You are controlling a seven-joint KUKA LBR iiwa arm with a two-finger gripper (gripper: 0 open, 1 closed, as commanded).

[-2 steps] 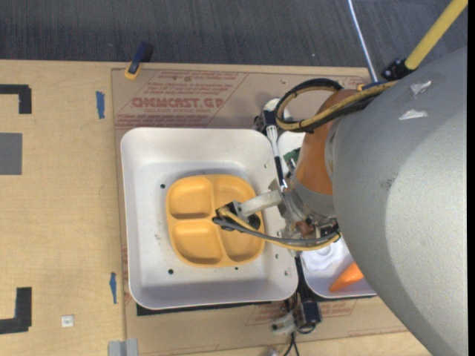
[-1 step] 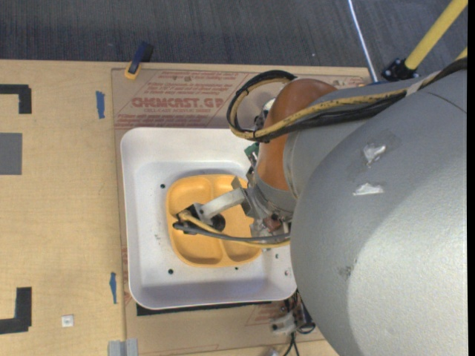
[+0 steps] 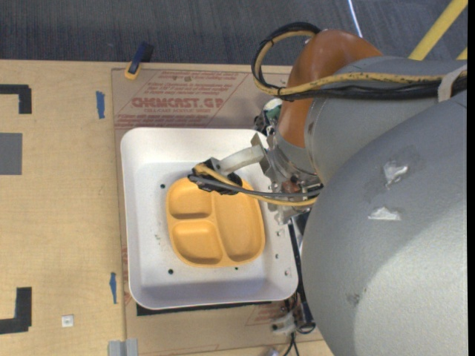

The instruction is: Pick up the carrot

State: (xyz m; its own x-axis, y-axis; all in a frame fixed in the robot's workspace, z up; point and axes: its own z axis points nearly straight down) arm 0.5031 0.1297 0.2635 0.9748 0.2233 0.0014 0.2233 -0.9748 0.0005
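I see the end effector [image 3: 280, 185] over the white bin [image 3: 142, 199], beside a yellow divided tray [image 3: 215, 227]; grip state: cannot tell.

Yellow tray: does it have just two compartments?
No, the tray shows three compartments: two smaller ones on one side and one long one beside them.

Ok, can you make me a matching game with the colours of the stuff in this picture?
Things:
1. bin
2. divided tray inside the bin
3. tape strip on the bench
4. lettering on the cardboard

Colours:
A. red
B. white
C. blue
D. yellow-orange

Pairs: 1-B, 2-D, 3-C, 4-A
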